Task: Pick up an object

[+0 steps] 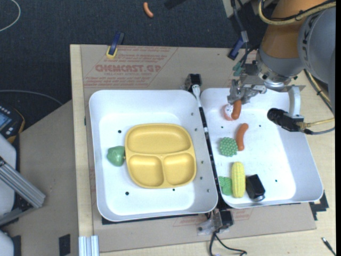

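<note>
Robot gripper (236,101) low over the right bin (298,164), fingers pinching the top of a small orange sausage (236,110) near the bin's back edge, yellow tray (160,154) in the left bin (106,116)

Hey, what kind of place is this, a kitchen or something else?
Probably a robot lab bench, not a kitchen. Two white bins sit on a board, holding toy food such as a corn cob and a yellow divided tray, with a robot arm's claw above.
</note>
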{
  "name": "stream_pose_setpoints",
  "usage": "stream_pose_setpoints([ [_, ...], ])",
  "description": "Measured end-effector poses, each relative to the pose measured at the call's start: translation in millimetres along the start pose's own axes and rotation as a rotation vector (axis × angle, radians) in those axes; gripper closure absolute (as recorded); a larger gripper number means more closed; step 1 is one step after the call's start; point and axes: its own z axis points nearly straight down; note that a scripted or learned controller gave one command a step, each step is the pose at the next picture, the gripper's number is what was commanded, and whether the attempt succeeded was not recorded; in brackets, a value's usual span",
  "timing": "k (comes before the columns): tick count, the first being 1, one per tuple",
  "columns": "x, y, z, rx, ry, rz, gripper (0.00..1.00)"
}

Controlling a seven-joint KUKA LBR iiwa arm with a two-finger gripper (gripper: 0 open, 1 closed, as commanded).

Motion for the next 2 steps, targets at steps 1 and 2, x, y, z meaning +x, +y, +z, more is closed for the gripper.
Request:
stream_pose_setpoints([
  [1,-4.2,7.2,-14.7,-0.001,0.000,0.001,1.00],
  [2,-2.4,6.6,-10.7,0.004,0.000,0.002,1.00],
])
